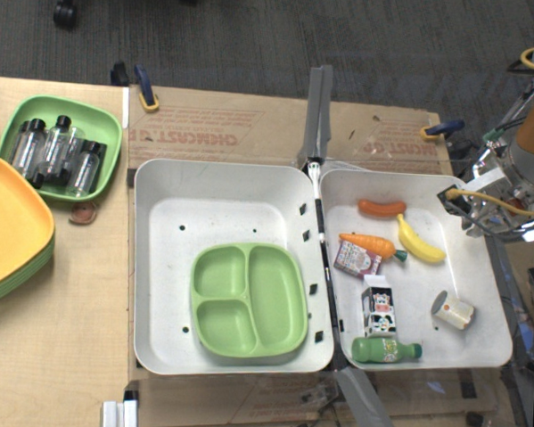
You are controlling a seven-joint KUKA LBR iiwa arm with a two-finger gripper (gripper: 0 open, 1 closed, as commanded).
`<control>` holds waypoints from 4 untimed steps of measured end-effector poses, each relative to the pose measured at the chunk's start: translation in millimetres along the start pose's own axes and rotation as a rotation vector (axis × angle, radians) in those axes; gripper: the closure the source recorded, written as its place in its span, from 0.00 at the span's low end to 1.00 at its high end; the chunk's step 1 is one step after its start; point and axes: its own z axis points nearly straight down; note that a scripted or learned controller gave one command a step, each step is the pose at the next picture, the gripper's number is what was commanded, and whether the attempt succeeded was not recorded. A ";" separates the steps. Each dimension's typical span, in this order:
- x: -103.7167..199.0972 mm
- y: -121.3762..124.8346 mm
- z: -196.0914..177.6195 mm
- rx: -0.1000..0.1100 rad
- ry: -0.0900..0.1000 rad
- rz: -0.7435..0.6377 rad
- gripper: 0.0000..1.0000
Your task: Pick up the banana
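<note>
Far left on the bench: a stack of orange plates (12,230), and behind it a green tray (106,128) holding small dark-capped bottles (56,152). Not part of the task.

Left bin (160,203): holds a green divided plate (247,299) with three compartments, nothing in them.

Right bin (474,344), contents from left to right: a pink-and-white packet (354,257), a toy carrot (368,244) just above it, a small carton with a cow print (379,310), a green bottle (385,350) lying on its side near the front wall, a sausage (382,206) toward the back. The banana (417,242) lies flat just right of the carrot tip and below the sausage, near but apart from both, with its upper end pointing to the back wall. Further right, a pale cylinder-like item (453,311) lies alone.

Gripper (468,203): at the right rim of the right bin, above the wall, well right of the banana. Cables and the wrist hide the fingers; cannot tell whether the pincer is spread or pressed together. Nothing is visible between them.

Step in hand, judged: approach, grasp not yet made. Next move calls for travel left over the banana, aligning the fingers across its short width, then descent, keeping off the carrot and sausage.
</note>
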 end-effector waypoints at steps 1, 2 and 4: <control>0.2 -0.8 -8.0 0.001 -0.003 -0.005 1.00; 0.2 -1.4 -15.9 0.002 -0.007 -0.009 1.00; -4.6 -3.4 72.9 0.004 0.002 0.085 1.00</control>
